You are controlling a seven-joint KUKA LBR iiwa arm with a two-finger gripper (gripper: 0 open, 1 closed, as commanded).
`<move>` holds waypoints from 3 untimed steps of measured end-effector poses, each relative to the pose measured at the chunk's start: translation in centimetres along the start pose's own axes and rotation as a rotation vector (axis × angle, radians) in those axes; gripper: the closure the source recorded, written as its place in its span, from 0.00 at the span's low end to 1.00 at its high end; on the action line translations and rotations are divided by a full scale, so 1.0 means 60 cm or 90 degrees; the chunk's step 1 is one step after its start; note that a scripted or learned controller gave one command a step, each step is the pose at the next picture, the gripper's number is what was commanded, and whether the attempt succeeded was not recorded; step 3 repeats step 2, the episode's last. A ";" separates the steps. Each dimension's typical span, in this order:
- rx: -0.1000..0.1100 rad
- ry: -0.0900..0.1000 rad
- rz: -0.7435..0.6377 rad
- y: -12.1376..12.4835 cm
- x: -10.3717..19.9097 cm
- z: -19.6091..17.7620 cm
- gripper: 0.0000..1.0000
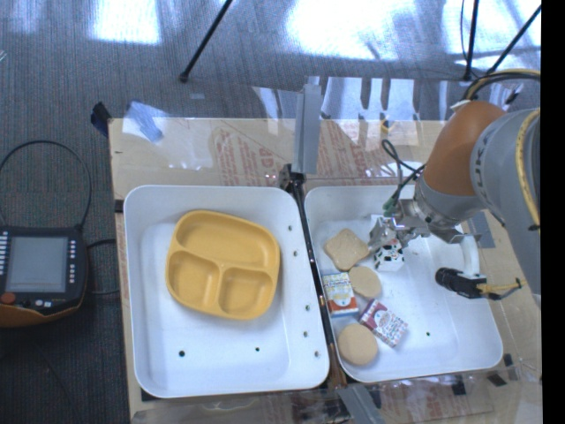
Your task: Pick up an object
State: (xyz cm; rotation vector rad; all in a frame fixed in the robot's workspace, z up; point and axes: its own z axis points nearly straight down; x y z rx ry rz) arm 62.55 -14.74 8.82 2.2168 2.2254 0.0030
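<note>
I see my gripper (386,235) low in the right bin (459,343) near its back edge, fingers unreadable, just above a black-and-white cow figure (389,257) beside a toast slice (346,248), with a yellow divided plate (223,263) in the left bin (159,343).

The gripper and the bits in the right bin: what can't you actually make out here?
- Gripper, camera view: too small and cluttered to tell how its fingers stand.
- Black-and-white toy: partly under the gripper, touching or not is unclear.
- Two packets: print too small to read.
- Arm: cut off by the right edge.
- Yellow tray: nothing visible in its compartments.
</note>
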 end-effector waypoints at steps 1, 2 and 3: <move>-0.002 0.000 -0.001 -0.014 0.089 -0.138 1.00; 0.002 0.000 -0.001 0.033 0.184 -0.165 1.00; 0.002 0.000 -0.001 0.033 0.184 -0.165 1.00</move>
